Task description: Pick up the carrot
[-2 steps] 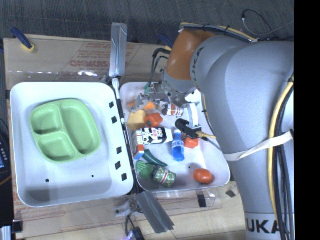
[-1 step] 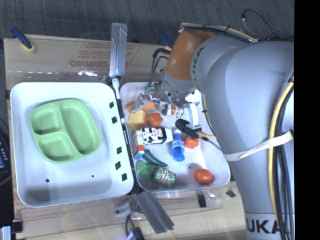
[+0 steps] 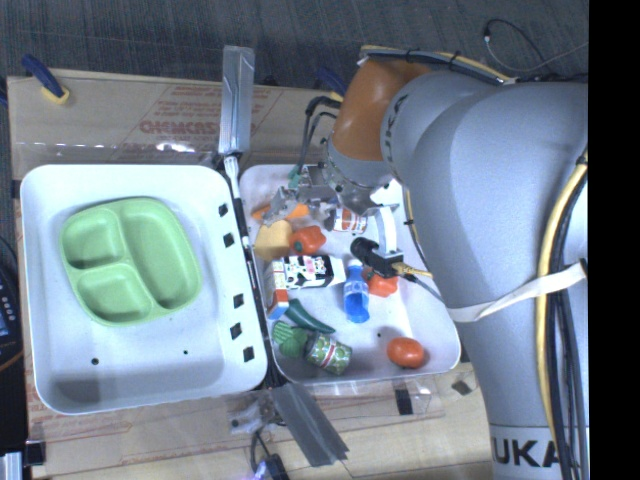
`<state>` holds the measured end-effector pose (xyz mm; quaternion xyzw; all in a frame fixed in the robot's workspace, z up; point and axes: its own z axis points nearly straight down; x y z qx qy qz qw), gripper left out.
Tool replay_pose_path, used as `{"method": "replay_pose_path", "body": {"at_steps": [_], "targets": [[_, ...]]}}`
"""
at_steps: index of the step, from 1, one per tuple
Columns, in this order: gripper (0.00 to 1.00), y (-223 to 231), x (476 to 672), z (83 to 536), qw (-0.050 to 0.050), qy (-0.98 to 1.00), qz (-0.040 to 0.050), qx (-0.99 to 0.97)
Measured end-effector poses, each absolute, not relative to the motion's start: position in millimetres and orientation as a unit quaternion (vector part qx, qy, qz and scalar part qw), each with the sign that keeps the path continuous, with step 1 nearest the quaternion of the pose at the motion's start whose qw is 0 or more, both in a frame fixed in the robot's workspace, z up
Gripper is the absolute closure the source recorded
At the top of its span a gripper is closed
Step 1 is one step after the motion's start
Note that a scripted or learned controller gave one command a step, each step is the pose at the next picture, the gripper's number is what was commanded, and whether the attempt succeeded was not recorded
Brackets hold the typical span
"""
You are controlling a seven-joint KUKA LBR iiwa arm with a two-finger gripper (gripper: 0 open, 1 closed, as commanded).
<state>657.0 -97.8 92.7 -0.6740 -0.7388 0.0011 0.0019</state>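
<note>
Clutter crowds the carrot (image 3: 268, 208) beneath the gripper (image 3: 318, 190), so a neighbour may be seized instead; finger opening cannot be told.

Robot lab (KUKA arm (image 3: 480, 188), test bins (image 3: 50, 298)).

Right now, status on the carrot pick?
Gripper low in right bin, far end. Carrot beside it among crowded toys; grasp unclear.
</note>
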Motion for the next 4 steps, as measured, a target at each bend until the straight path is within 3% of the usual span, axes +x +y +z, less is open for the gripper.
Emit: {"method": "replay_pose_path", "body": {"at_steps": [4], "targets": [[0.0, -97.9, 656.9, 92.7, 0.002, -0.739, 0.0011, -0.674]]}}
